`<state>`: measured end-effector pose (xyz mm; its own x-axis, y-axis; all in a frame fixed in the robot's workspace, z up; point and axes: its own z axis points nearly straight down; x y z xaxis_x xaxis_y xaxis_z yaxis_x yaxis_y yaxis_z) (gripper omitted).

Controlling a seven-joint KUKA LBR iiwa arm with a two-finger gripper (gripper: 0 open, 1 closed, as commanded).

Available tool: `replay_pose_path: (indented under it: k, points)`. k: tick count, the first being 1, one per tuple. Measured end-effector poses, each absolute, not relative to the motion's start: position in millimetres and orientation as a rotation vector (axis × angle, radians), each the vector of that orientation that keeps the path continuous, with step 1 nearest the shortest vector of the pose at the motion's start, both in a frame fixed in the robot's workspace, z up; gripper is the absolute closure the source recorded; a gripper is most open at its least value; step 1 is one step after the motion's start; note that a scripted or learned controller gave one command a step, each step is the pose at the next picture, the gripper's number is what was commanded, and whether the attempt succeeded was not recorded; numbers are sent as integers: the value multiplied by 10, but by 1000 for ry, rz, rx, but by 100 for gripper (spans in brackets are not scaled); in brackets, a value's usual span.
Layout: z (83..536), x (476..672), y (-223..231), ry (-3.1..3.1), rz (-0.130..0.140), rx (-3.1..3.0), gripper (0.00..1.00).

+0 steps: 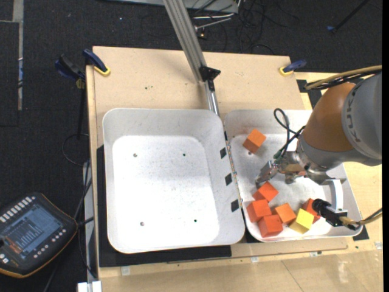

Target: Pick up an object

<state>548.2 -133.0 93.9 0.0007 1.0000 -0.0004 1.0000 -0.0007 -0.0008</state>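
Left white bin (164, 181) on surface (152, 78), bare inside. Right bin (243, 123) w/ lone orange block (255, 140) near top, cluster of orange blocks (265, 208) + yellow block (303, 220) at bottom. Claw (271, 173) low over cluster, fingers spread, gripping nothing

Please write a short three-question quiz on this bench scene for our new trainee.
1. True or false: the blocks lie in the left bin.
2. Which block lies apart from the cluster? A) the yellow block B) the lone orange block
3. Fill in: the hand hangs over the ____ bin.

Key: 1 false; 2 B; 3 right.
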Motion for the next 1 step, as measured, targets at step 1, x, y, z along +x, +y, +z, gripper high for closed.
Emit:
replay_pose_path:
  k: [1]
  points:
    - [1053,5488,-1334,-2221,-2,-2224,100]
